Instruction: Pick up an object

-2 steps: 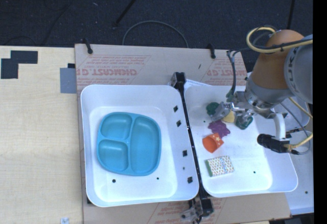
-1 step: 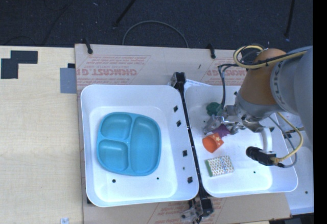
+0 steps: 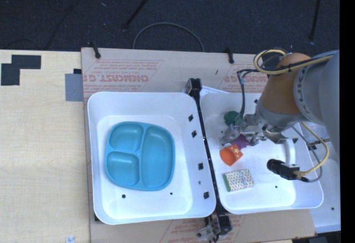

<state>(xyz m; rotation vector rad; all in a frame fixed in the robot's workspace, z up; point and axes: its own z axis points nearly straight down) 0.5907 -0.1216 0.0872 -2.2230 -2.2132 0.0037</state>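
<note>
Gripper (image 3: 239,137) hovering over purple object (image 3: 242,141), centre-right; finger state indeterminate. Next: descending squarely, closing, avoiding orange cup (image 3: 231,155).

A single fixed camera is mounted above the bench (image 3: 39,142) and looks down at a slant. Both white bins, the left bin (image 3: 100,114) and the right bin (image 3: 299,197), fall within frame. Dark floor fills the top. The arm (image 3: 310,86) enters from the right.
</note>
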